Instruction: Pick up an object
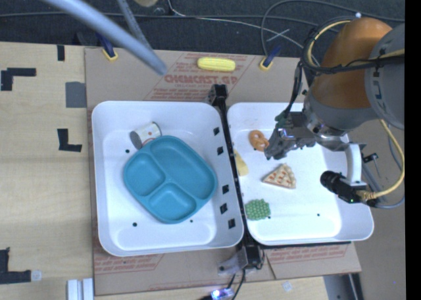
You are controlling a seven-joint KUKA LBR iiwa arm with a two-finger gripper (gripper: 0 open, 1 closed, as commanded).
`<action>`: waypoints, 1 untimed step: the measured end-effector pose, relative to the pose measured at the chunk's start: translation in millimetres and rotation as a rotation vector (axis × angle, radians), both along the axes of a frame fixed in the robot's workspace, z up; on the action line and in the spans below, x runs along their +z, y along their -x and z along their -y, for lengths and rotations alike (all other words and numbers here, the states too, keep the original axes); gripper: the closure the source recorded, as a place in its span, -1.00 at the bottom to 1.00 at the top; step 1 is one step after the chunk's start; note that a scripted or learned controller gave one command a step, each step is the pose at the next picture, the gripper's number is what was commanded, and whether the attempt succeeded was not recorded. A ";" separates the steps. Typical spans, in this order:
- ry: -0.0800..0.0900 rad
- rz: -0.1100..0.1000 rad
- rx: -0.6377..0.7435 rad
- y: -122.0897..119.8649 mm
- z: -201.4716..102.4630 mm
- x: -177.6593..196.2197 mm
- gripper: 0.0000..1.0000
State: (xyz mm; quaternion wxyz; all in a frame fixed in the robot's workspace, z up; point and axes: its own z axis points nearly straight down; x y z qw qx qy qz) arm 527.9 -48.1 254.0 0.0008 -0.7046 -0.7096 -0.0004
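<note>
Gripper (275, 149) low in right bin (342, 229), beside the pretzel-like toy (258, 139); cannot tell its state or whether it has anything. Pizza-slice toy (280, 177) just below it, green toy (257, 209) further below. Risk: closing beside the pretzel nudges it away, missed grasp.

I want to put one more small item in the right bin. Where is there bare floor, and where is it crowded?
Free: the right bin's near right stretch, between the green piece and the right wall. Also a strip along the far wall. Crowded: the left middle, where the pretzel, the pizza slice and the claw sit close together.
</note>
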 end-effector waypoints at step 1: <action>0.000 -0.001 0.000 -3.9 -49.1 2.5 1.00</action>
